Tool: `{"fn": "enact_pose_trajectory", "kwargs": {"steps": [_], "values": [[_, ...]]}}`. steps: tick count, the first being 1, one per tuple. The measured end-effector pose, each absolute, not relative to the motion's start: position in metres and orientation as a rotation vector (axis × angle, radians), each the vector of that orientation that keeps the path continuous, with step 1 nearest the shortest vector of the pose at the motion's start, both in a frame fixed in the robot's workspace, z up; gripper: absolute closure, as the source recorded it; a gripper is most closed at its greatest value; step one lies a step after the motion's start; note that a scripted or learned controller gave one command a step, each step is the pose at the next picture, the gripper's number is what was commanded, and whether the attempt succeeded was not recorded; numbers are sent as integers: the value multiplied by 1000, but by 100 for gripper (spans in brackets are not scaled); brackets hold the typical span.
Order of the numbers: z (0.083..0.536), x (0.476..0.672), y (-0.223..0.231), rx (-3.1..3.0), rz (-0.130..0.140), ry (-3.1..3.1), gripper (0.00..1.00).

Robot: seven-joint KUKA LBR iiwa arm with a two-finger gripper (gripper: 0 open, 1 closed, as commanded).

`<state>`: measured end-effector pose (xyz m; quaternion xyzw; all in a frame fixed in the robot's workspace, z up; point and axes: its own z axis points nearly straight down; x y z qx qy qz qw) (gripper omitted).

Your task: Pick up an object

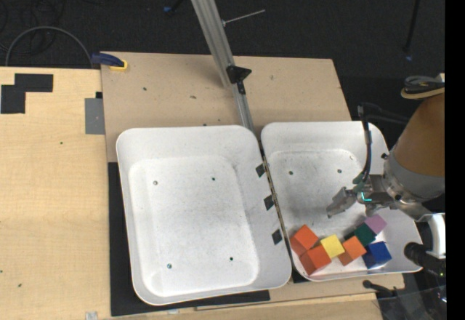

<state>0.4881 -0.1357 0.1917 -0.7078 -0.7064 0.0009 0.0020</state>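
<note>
**Gripper poised over the right bin, blocks waiting below**

Over the right bin (312, 138), the gripper (341, 204) hangs above bare floor, reaching in from the right edge on the grey arm (418, 155). Whether its tool is apart or together cannot be told at this slant.

Nothing shows between its tips, so the step in hand looks like the approach: the pick itself is not yet made. The blocks lie huddled in the near right corner of that bin, just beside and below the gripper. They are small cubes with crisp edges and flat faces: two orange-red blocks (311, 247) at the left of the heap, a yellow block (333, 246) touching them, an orange block (354, 248), a dark green block (364, 233), a purple block (375, 224) and a blue block (377, 254) nearest the rim.

The next move likely calls for shifting toward that corner and descending squarely on one cube, choosing an outer one, since the packed neighbours leave little room. The left bin (138, 148) sits alongside.
</note>
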Motion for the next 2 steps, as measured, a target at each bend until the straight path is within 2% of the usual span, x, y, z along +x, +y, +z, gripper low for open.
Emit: {"fn": "enact_pose_trajectory", "kwargs": {"steps": [2], "values": [[192, 488, -136, -2231, 1, -2209, 0]]}}
